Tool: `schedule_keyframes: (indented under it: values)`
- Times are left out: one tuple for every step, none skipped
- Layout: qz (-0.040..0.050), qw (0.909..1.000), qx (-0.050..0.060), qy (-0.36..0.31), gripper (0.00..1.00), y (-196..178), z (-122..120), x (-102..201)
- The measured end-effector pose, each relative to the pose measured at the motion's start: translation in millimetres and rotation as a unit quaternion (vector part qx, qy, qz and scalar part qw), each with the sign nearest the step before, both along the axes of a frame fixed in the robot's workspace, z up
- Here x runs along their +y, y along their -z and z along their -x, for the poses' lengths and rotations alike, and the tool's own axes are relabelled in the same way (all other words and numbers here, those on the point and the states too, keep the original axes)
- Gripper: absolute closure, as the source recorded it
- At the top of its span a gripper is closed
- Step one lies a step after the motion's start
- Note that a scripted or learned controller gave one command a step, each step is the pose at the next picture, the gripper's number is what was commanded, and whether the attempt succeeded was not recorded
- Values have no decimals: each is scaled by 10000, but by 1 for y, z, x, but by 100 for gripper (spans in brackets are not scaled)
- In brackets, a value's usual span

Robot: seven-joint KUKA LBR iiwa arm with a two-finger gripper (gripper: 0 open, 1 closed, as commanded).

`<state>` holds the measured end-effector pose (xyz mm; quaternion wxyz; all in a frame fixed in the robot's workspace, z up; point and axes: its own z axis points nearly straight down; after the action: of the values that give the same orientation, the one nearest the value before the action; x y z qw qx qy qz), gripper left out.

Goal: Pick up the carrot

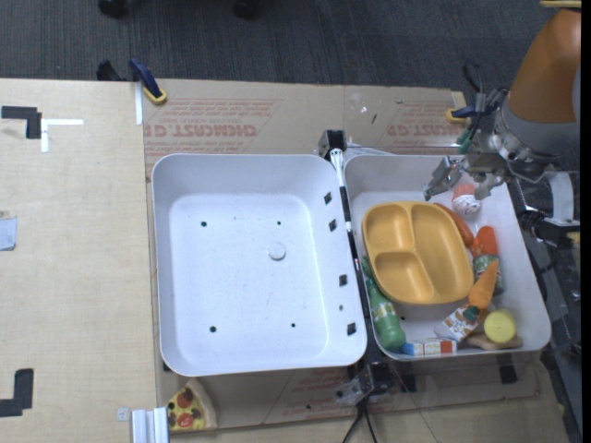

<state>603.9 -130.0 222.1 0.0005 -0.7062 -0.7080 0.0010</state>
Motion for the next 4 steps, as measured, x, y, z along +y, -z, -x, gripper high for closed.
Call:
schedule_keyframes:
  values:
    - [2,9996,-5,-281,0,63,57,-57]
    - [-73,9992,-14,385,0,131,95,-83]
    - [-26,9991,-64,418,100,117,92,-89]
    - [193,9905,-4,1362,100,83,57,-40]
